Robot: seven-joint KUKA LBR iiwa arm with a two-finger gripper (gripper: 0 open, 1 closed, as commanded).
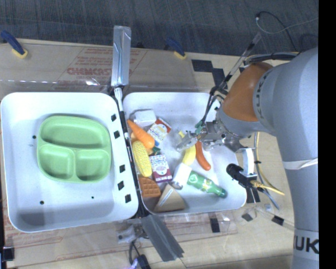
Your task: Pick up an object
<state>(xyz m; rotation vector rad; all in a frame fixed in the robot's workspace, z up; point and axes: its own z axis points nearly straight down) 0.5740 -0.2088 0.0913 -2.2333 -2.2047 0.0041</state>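
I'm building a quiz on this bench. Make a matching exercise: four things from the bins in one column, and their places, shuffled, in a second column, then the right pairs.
Things:
1. green divided plate
2. corn cob
3. green bottle
4. orange carrot

Places:
A. near the front right corner of the right bin
B. in the left bin
C. along the right bin's left wall, about midway down
D. upper left part of the right bin, just above the corn

Pairs: 1-B, 2-C, 3-A, 4-D
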